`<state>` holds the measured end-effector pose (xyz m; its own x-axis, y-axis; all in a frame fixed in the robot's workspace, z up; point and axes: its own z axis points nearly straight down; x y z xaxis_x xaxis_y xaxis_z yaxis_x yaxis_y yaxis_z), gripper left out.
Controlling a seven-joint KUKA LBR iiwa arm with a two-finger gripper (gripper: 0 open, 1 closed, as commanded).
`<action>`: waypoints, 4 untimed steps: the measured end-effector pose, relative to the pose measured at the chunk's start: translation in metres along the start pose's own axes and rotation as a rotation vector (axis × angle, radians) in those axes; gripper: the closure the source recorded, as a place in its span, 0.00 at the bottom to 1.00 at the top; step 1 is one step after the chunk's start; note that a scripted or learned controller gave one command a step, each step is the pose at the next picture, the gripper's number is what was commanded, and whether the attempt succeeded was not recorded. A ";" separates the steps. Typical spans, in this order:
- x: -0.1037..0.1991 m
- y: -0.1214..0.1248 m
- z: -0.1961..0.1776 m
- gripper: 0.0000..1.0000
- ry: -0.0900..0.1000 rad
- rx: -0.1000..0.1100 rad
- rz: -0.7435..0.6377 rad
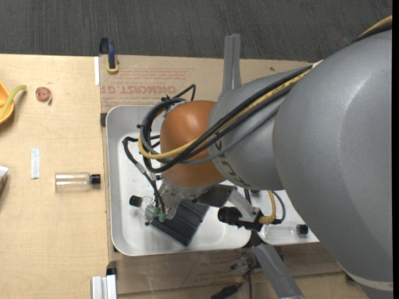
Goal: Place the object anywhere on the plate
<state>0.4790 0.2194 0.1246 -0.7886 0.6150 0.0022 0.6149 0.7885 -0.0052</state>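
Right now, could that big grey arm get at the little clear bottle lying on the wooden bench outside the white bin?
Probably not without moving first. The arm is bent down into the white bin, while the clear bottle lies outside it on the bench, past the bin's left wall. Nothing sits on top of the bottle, though.

Fixed overhead camera, slanting down on bins (pixel 118 185)

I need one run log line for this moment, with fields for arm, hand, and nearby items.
arm: low over white bin | hand: inside bin, fingers hidden | clear bottle: on bench left of bin | plate: not identified
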 end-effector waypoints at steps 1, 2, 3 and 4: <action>-0.121 0.082 -0.112 1.00 -0.006 -0.007 -0.374; -0.014 0.022 -0.140 1.00 -0.003 -0.004 -0.417; 0.006 0.005 -0.010 1.00 -0.001 -0.002 -0.502; -0.035 -0.002 -0.283 1.00 -0.006 -0.005 -0.618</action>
<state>0.5071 0.1967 0.4072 -0.9990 0.0440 -0.0025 0.0440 0.9990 0.0001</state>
